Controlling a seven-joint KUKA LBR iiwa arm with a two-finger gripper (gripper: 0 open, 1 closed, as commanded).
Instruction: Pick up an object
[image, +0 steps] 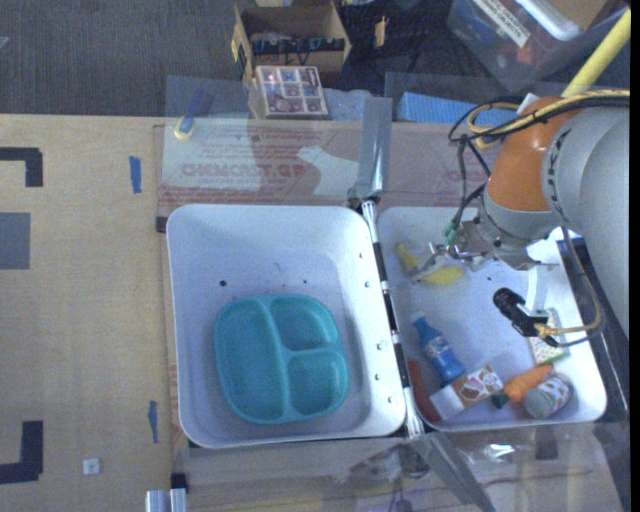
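Note:
My gripper (443, 258) is low in the back left part of the right bin (590, 350), with the grey arm and its orange band coming in from the upper right. A yellow banana-like object (410, 259) lies right under and beside the gripper, partly hidden by it. I cannot make out whether the gripper touches it. Toward the bin's front lie a blue bottle (435, 348), a small printed carton (472, 388), an orange carrot (525, 381), a grey round object (549, 397) and a reddish-brown piece (421, 392) along the left wall.
The left bin (200, 240) holds a teal divided plate (282, 356). Behind the bins lie a clear plastic sheet and a cardboard box (290, 40). A metal divider (385, 300) separates the two bins.

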